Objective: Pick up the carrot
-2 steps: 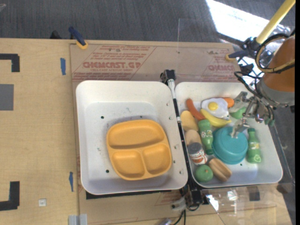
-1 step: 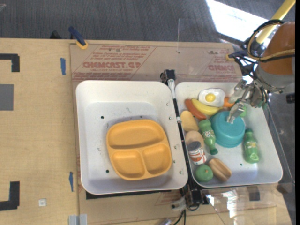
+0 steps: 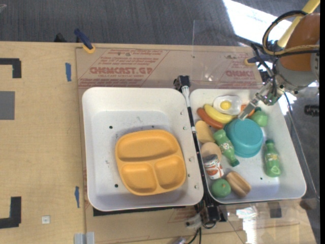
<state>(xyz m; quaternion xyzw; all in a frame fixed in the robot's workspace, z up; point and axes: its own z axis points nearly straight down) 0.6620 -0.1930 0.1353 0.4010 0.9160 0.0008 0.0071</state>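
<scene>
The pincer (image 3: 247, 112) sits low in the right bin (image 3: 297, 179), near its far rim; its opening cannot be told from this angle. The carrot (image 3: 246, 107) appears as an orange sliver just beside the fried egg (image 3: 226, 105), crowded by the banana (image 3: 217, 114) and teal bowl (image 3: 245, 136). A sound grasp likely calls for a straight descent, closing across the carrot's narrow width. Open room is scant; the left bin (image 3: 99, 136) holds an orange divided tray (image 3: 150, 160).

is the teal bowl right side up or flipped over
Upside down: the teal bowl in the right bin shows a closed rounded bottom, no hollow.
</scene>
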